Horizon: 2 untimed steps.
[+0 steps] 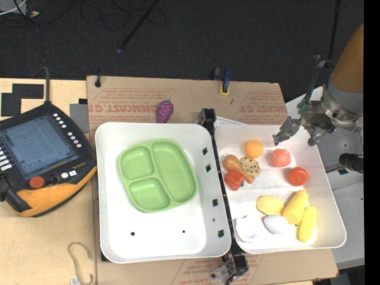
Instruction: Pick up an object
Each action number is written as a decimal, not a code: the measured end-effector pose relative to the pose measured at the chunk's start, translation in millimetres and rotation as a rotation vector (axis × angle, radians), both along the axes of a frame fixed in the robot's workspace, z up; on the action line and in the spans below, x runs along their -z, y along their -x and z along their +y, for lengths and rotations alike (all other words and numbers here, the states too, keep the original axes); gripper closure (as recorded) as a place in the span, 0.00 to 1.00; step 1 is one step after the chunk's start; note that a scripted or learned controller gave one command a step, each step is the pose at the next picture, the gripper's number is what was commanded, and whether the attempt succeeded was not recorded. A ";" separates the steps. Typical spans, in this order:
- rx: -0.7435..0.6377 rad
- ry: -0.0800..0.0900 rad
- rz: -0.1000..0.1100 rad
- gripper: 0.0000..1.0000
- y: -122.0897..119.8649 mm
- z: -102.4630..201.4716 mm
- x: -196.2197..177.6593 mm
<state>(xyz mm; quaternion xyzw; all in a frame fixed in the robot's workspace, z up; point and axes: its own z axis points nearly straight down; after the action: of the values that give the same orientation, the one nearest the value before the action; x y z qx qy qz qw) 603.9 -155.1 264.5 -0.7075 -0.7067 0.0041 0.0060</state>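
We see the grey arm with its orange band reaching in from the right, its two-finger gripper [301, 135] hanging above the far right edge of the right shallow white bin [332, 218]. The two dark fingers are spread apart, one angled left and one to the right, with nothing between them.

Below and just left of the gripper lies a pinkish-red round toy fruit [281, 157], the nearest object to the fingers but apart from them. Beside it, toward the near right, sits a red tomato-like ball [297, 176], and to its left a small orange ball [254, 148]. Further left we find a cluster touching one another: a brown drumstick-shaped piece [233, 163], a spotted tan cookie-like piece [250, 168] and a red chunk [234, 180]. Along the near side rest a pale yellow lump [270, 205], two bright yellow elongated pieces [301, 214], and what seem to be two white rounded items [263, 226], hard to make out against the bin.

The left shallow white bin [113, 230] holds a green three-compartment plastic tray [157, 174]. A small purple grape cluster [165, 111] lies on the cardboard sheet [130, 100] behind that bin. An orange-and-grey control pendant [41, 153] rests on the bench at far left.
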 end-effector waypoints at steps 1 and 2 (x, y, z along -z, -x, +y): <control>-0.002 0.002 -0.012 0.00 -1.9 -0.1 -7.4; -0.002 0.002 -0.008 0.00 -2.9 -4.3 38.2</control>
<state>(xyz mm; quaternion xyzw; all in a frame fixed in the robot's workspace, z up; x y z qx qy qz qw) 606.8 -159.4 226.3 -0.7068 -0.7074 0.0018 0.0025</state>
